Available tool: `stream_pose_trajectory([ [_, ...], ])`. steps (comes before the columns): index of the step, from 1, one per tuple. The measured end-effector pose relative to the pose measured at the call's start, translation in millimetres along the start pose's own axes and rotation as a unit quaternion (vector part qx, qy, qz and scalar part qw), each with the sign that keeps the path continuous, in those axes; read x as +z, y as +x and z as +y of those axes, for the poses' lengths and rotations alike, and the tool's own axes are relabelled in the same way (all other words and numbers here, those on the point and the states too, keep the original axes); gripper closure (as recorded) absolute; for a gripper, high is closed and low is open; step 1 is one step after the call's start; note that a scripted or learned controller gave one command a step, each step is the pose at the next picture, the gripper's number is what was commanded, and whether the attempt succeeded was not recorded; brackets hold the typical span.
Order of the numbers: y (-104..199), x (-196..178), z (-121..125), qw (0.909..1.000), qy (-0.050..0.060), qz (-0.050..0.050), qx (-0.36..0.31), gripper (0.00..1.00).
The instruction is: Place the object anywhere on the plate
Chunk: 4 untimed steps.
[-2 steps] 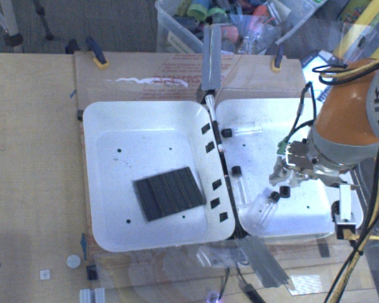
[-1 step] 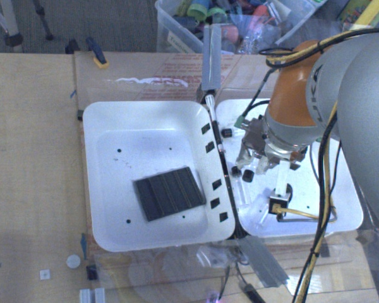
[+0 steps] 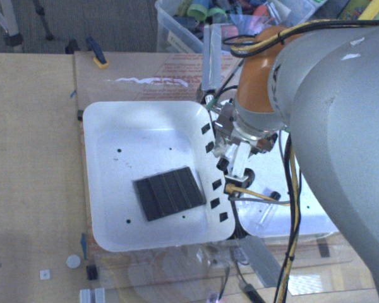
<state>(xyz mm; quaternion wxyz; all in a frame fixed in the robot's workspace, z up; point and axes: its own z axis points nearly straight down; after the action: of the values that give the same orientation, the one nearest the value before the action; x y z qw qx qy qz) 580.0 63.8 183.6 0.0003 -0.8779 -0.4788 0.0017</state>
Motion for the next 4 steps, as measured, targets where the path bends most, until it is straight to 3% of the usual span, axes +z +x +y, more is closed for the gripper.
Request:
stream_pose_trajectory([
  [1, 77, -9, 8, 0.9935, -0.001, 0.0, -0.113, 1.0],
  [2, 146, 56, 8, 0.9911, -0.001, 0.0, -0.133, 1.0],
  [3, 183, 7, -15, 0.9693, -0.002, 0.001, -0.246, 1.0],
  [4, 181, 87, -19, 0.97, 0.006, -0.003, -0.243, 1.0],
])
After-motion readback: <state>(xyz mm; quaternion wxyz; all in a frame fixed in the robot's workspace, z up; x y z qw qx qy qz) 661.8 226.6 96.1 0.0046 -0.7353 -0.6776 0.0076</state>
